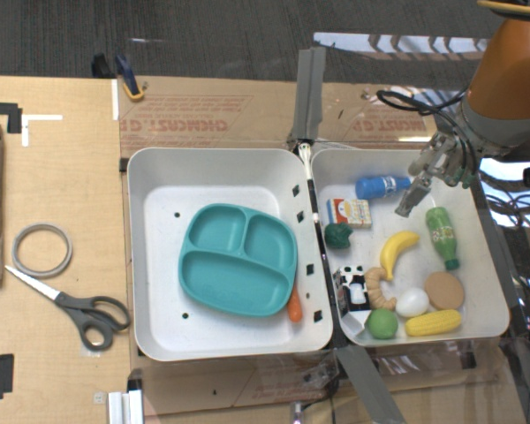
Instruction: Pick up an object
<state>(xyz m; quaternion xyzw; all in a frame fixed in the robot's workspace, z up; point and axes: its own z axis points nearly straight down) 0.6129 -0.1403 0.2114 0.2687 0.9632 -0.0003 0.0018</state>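
The right bin point(488, 237) holds several small objects: a blue bottle point(382, 186), a red and white box point(350, 212), a dark green lump point(337, 235), a banana point(397, 250), a green bottle point(442, 235), a brown disc point(443, 290), a white egg point(412, 303), a corn cob point(433, 323) and a green lime point(382, 323). My gripper point(417, 184) hangs over the bin's far right part, just right of the blue bottle. Its fingers are spread open with nothing between them.
The left bin point(150, 237) contains a teal divided plate point(238, 259) and a small carrot point(294, 306) by its right wall. On the cardboard to the left lie scissors point(79, 307) and a tape roll point(41, 248). Cables run behind the right bin.
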